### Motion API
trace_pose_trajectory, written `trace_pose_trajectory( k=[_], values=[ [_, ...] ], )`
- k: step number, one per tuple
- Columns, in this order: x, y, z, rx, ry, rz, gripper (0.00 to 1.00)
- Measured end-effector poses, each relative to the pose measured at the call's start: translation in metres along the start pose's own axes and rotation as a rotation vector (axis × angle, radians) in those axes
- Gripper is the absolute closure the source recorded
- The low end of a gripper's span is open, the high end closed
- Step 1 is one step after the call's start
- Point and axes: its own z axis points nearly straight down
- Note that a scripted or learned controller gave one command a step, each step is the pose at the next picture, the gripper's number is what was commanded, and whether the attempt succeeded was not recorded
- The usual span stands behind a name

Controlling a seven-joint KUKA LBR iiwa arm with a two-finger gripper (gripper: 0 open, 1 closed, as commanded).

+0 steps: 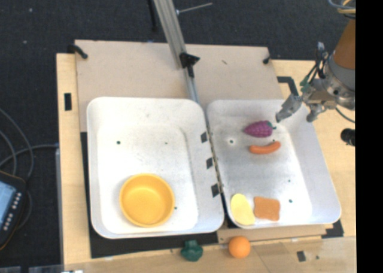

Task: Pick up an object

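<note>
The right bin (311, 164) holds a purple berry-like fruit (258, 128), an orange carrot (264, 148), a pale yellow piece (242, 208) and an orange block (267, 208). My gripper (299, 111) hovers over the bin's upper right rim, just right of and slightly above the purple fruit. Its two fingers are spread apart, open, with nothing between them. One grey fingertip (285, 111) points toward the purple fruit but stays apart from it.
A yellow bowl (146, 199) sits in the left bin (108, 122) at its front. An orange ball (239, 246) and a green object (192, 251) lie on the bench in front of the bins. A slanted metal rail (170, 20) rises behind them.
</note>
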Motion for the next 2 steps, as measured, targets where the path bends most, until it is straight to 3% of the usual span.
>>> trace_pose_trajectory(
  k=[2],
  values=[
    [0.000,-0.003,0.085,-0.001,0.000,0.002,0.00]
  ],
)
